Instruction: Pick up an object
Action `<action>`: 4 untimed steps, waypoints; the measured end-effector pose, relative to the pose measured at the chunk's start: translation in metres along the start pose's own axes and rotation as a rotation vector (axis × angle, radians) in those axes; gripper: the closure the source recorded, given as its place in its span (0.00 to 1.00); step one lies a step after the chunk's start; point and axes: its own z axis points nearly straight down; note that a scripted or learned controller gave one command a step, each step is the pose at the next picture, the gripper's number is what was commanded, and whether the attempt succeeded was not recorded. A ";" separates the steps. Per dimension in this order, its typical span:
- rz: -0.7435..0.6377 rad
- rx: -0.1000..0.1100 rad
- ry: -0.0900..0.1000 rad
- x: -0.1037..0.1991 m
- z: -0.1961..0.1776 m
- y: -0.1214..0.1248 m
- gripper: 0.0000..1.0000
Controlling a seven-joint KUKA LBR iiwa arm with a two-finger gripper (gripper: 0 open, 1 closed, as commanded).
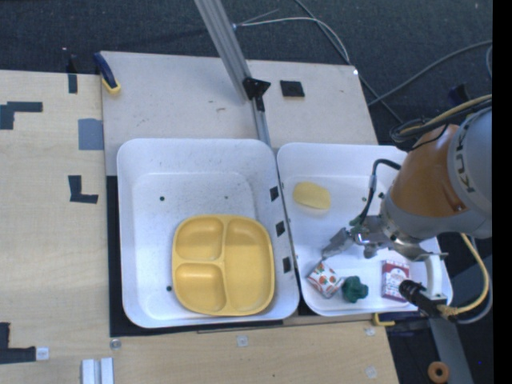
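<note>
The right bin (pixel 336 160) holds a pale yellow oval object (pixel 311 195) near its back left. Along its front edge lie a small red and white carton (pixel 323 279), a dark green object (pixel 354 289) and a red and white packet (pixel 395 279). My gripper (pixel 346 242) hangs low over the middle of this bin, above and slightly right of the carton and below the yellow oval. Nothing can be seen held in it. The grey and orange wrist (pixel 428 186) covers the bin's right side.
The left bin (pixel 144 166) holds a yellow divided plate (pixel 223 263) at its front. A slanted metal pole (pixel 228 34) runs down to the seam between the bins. Cables (pixel 472 274) trail beside the arm at the right.
</note>
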 end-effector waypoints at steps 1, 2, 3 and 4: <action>-0.002 -0.001 0.001 0.001 -0.012 0.000 1.00; -0.002 -0.007 -0.001 0.006 -0.055 0.001 1.00; -0.001 -0.008 -0.002 0.011 -0.098 0.004 1.00; -0.001 -0.007 -0.001 0.011 -0.122 0.004 1.00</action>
